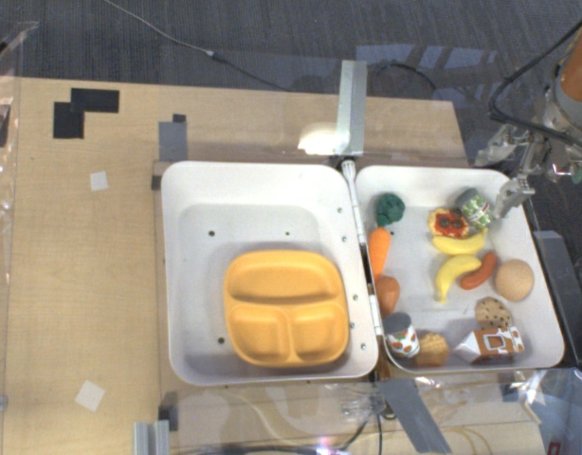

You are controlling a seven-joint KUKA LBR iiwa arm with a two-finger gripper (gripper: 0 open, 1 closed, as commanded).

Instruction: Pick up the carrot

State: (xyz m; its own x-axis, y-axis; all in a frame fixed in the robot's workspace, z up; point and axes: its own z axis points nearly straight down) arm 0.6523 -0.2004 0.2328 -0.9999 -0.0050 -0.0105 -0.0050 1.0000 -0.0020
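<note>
End effector [515, 171], grip unclear, hovers over right bin [549, 303] holding carrot [378, 250]; left bin [177, 282] holds yellow tray [286, 306].

I see the wooden worktop [92, 282] with two white bins side by side on it — the left bin [191, 207] and the right bin [542, 335], their edges touching. Black tape marks [82, 110] sit near its far left corner, and small pale squares [100, 180] lie on its left part.
</note>
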